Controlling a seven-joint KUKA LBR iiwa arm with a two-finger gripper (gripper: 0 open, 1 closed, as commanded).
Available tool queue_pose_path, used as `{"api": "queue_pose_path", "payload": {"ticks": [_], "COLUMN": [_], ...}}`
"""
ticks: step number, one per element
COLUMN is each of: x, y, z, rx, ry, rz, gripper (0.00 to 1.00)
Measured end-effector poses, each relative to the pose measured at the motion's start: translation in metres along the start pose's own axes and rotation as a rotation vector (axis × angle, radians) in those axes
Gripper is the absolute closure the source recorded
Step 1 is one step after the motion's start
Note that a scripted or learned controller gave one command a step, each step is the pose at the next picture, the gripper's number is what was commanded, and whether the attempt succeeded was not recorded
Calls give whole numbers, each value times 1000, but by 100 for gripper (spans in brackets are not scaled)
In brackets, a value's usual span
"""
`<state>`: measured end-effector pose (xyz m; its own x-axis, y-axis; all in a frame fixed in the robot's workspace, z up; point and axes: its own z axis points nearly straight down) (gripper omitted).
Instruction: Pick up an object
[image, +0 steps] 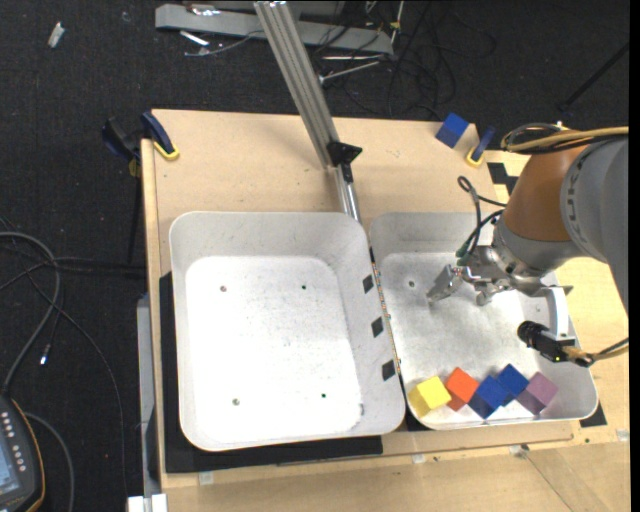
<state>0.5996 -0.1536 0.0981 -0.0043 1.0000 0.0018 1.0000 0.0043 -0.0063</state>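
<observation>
The gripper hangs over bare floor in the middle of the right bin; I cannot tell how its jaws stand. The yellow, orange, blue and purple cubes line the bin's lower edge, toward the frame's lower right from the jaws.

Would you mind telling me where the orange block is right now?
The orange block lies in the right-hand bin near its front edge, in a row of blocks between the yellow block and the blue block.
</observation>
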Motion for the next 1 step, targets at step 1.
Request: {"api": "queue_pose_path", "payload": {"ticks": [1], "x": [78], "y": [-65], "z": [-101], "rx": [-10], "ry": [1], "rz": [-3], "gripper": [0]}}
